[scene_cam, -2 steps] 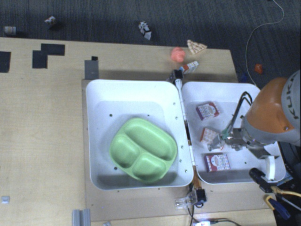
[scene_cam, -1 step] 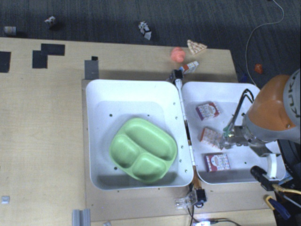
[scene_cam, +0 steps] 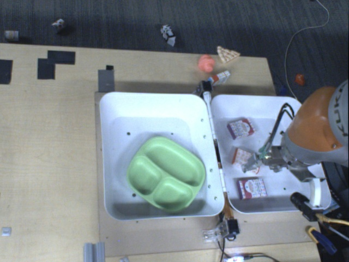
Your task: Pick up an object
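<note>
The right bin (scene_cam: 256, 107) holds three small red-and-white packets: one at the back (scene_cam: 240, 127), one in the middle (scene_cam: 241, 157) and one near the front (scene_cam: 252, 188). My gripper (scene_cam: 257, 161) hangs low over the bin, just right of the middle packet, close to or touching it. The grey arm with its orange band (scene_cam: 313, 125) comes in from the right. A green divided plate (scene_cam: 166, 172) lies in the left bin (scene_cam: 125, 113).
On the bench behind the bins lie a pink ball (scene_cam: 206, 63), a wedge-shaped toy (scene_cam: 227, 54) and a small tube (scene_cam: 220, 78). Cables and clips sit at the bins' front edge (scene_cam: 223, 232). Small items are scattered on the dark floor beyond.
</note>
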You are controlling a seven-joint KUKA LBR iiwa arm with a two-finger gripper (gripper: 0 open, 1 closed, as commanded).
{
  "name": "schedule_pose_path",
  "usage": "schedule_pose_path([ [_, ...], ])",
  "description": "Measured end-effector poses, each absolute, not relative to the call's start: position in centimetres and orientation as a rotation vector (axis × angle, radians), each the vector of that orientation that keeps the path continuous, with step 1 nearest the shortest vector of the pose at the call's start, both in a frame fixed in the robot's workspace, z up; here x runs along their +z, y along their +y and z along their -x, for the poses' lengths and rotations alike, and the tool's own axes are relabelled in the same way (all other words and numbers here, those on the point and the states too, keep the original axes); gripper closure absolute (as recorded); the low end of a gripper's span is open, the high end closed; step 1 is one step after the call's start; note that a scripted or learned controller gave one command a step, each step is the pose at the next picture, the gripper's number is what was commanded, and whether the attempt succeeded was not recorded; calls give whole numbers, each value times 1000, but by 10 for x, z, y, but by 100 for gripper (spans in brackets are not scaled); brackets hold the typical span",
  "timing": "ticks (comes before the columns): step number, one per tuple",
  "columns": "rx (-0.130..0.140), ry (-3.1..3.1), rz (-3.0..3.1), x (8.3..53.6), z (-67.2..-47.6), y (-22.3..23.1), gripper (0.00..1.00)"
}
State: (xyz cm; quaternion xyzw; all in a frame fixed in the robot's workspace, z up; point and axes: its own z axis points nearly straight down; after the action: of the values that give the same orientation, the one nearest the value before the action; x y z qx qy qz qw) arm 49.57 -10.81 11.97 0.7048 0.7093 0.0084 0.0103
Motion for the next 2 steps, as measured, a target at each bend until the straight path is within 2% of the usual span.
schedule_pose_path([
  [1,6,2217,-2214,87,-489,-87,0],
  [2,14,2216,-2207,99,-491,-87,100],
])
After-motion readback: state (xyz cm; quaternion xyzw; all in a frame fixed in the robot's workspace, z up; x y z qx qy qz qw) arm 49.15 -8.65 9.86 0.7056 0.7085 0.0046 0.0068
